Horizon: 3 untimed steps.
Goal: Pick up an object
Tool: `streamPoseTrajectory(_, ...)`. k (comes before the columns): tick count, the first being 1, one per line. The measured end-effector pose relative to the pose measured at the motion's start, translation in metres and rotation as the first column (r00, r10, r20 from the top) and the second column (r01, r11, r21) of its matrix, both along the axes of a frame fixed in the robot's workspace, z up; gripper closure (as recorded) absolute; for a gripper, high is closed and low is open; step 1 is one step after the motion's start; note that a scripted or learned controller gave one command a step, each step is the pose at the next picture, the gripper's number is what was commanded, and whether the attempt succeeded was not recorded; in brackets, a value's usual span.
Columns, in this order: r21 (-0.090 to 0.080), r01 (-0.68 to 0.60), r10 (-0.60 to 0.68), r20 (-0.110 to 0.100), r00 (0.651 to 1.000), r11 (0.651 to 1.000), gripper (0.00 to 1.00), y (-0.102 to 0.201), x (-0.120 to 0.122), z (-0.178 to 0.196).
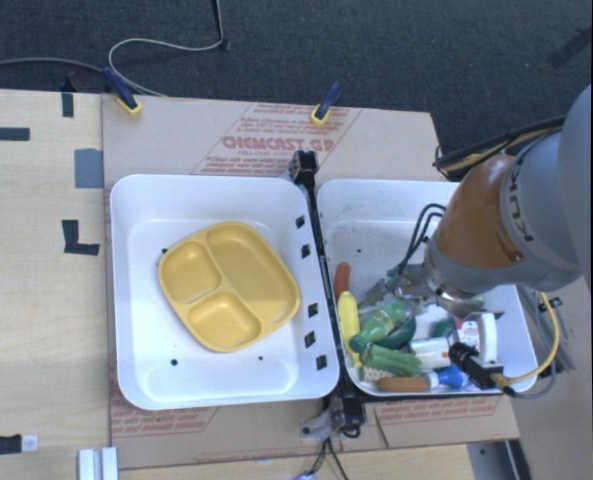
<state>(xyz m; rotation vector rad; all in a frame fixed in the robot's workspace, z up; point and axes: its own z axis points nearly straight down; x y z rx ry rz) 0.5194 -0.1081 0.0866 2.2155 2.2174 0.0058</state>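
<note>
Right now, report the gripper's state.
Gripper: down over the pile of small objects in the right bin; open or closed cannot be told.

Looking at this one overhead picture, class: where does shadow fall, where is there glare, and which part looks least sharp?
Camera view: light is soft and even; the arm shades the right bin beneath it; the yellow tray in the left bin casts a faint shadow; no harsh glare on the white plastic; the small items heaped near the gripper look soft and hard to separate.

A divided tray (229, 285) lies in the left bin (136, 288); a heap of small objects (401, 343) fills the right bin's (376, 218) near side.
</note>
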Motion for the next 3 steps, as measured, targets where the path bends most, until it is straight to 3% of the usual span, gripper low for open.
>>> streamPoseTrajectory(1, -0.001, 0.001, -0.001, 0.001, 1.000, 1.000, 1.00, 0.000, 0.001, 0.010)
streamPoseTrajectory(2, 0.003, -0.001, 0.001, -0.008, 1.000, 1.000, 1.00, 0.065, -0.034, 0.120)
streamPoseTrajectory(3, 0.003, -0.001, 0.001, -0.008, 1.000, 1.000, 1.00, 0.105, -0.035, 0.166)
